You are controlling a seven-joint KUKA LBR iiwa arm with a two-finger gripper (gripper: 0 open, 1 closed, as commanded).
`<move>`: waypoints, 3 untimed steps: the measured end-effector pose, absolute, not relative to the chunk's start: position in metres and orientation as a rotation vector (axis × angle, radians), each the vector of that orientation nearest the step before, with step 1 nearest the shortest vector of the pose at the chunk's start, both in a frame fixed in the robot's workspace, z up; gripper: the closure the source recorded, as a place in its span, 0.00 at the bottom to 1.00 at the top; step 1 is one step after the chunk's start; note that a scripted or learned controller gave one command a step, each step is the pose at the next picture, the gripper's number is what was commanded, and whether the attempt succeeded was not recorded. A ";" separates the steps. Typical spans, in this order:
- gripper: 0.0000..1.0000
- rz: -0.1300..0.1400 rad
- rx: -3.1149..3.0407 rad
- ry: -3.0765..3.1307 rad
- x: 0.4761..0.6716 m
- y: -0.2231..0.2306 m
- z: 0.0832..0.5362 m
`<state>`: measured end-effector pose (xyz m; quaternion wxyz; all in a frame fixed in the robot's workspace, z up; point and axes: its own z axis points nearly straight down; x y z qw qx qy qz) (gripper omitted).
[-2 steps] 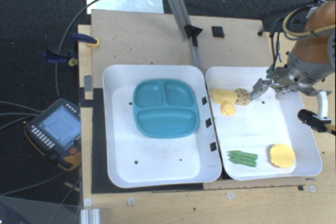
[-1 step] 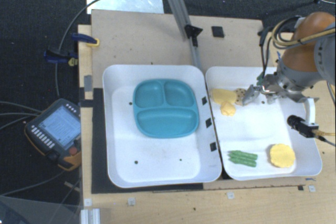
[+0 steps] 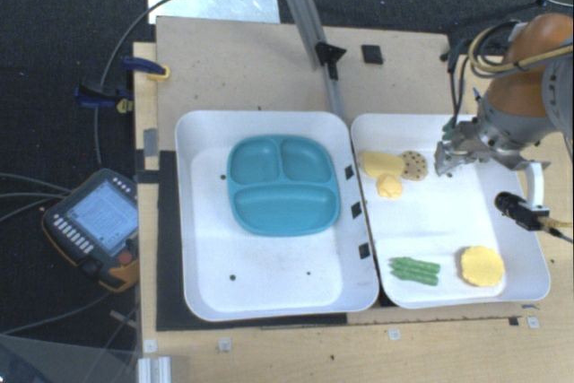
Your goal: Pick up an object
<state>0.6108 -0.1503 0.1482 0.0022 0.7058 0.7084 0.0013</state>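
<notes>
Grey gripper hovers beside the speckled cookie, lining up a grab; its opening, I cannot tell.

We see two white bins side by side on the surface. The left bin holds a blue divided plate. In the right bin lie a yellow piece touching a speckled cookie, a smaller yellow bit just below, green beans, and a round yellow item. The jaws hang near the cookie, apart from it
</notes>
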 end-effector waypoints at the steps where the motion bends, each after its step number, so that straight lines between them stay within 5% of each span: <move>1: 1.00 0.006 2.212 2.223 0.605 -0.143 0.205; 2: 1.00 0.008 2.209 2.223 0.604 -0.139 0.268; 3: 1.00 0.004 2.212 2.225 0.605 -0.139 0.282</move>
